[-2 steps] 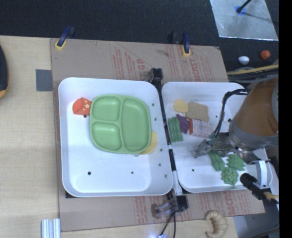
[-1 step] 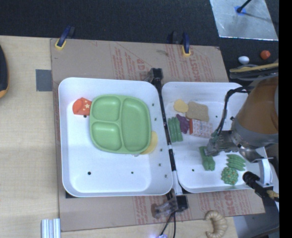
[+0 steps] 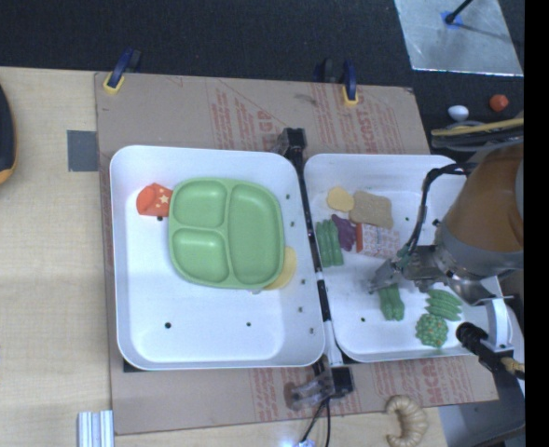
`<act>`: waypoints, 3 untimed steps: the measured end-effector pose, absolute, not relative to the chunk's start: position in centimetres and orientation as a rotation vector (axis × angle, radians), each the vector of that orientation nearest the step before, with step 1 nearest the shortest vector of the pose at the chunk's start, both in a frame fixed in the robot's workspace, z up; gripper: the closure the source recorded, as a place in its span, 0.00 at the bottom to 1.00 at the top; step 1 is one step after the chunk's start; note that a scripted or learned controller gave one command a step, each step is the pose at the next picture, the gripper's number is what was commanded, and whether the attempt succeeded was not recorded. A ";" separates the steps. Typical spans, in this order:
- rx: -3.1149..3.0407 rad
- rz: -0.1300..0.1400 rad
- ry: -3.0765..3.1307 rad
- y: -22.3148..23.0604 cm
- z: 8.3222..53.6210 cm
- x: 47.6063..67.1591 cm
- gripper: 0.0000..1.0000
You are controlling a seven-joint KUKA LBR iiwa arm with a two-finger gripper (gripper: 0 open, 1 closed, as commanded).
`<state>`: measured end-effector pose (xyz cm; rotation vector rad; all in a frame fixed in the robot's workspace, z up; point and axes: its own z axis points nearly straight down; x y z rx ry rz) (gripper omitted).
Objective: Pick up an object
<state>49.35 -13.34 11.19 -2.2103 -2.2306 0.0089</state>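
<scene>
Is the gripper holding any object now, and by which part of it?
Cannot be told. The gripper sits low in the right bin, right above a green toy.

A brown cardboard sheet [image 3: 209,119] covers the wooden tabletop [image 3: 32,277]. On its far edge sit a yellow clamp [image 3: 118,73] and a blue clamp [image 3: 349,83]; a grey tape square [image 3: 82,150] lies just left of it.

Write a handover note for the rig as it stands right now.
Pincer: low in the right bin, at a green toy; grip unclear.
Right bin also holds a green pod, purple piece, yellow piece, tan slab and two more green toys.
Left bin: green plate, red piece.
Done: approach. Left: confirm a grasp, lift.
</scene>
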 end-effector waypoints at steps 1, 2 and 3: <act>-2.209 0.004 -2.227 -9.7 9.1 50.3 0.00; -2.210 0.006 -2.225 -9.9 10.2 50.3 1.00; -2.211 -0.012 -2.238 -2.9 19.7 54.6 1.00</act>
